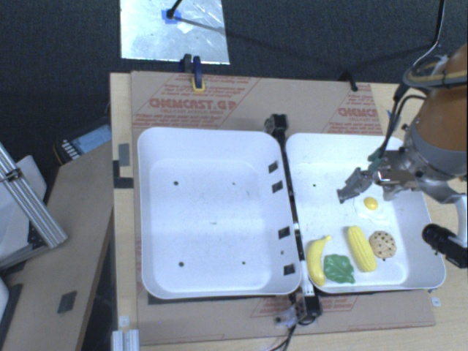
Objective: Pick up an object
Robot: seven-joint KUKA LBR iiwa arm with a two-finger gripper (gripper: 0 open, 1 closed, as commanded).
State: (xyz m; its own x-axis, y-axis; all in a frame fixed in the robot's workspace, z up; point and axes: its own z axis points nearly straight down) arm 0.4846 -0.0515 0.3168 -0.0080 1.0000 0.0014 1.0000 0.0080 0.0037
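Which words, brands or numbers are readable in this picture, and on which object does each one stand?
"CHEMCAST GP": printed in red on the brown board under the bins, at its far left.
"CHEMCAST" again, cut off: same board, far right, beside the arm.
Smaller red print beneath both: too blurred to read.
Bins, toy food, gripper: no text that I can read.

- Dark carpeted floor (307, 20) lies around the desk (241, 97).
- A shiny metal sheet (174, 19) rests on that floor.
- An aluminium rail (25, 203) slants at the left edge.
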